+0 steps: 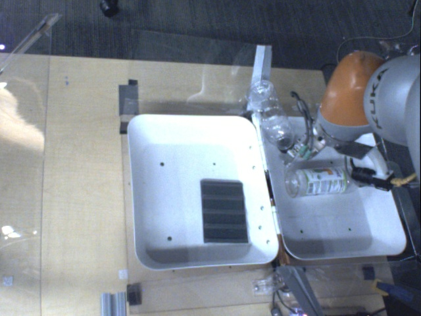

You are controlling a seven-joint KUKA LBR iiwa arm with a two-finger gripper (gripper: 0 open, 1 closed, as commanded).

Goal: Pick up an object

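Pale wood tabletop (pixel 72 196) carries two shallow white bins side by side, with dark carpet beyond its far edge. Lying on its side in the right bin (pixel 348 232) is a clear plastic bottle (pixel 319 182) with a green and white label, its length running across the bin, set toward the far half. Near its far left, a second clear bottle (pixel 271 114) leans over the far rim where the two bins meet. The tool (pixel 304 147) sits low just beyond the labelled bottle, close above its left end; from here I cannot tell how it is set. Behind it the grey arm (pixel 395 104) with its orange band (pixel 348 91) crowds the bin's far right corner. The near half of that bin's floor is open white. The left bin (pixel 164 150) holds a flat dark ribbed block (pixel 224 210) toward its near right, with wide bare floor all round its left and far sides
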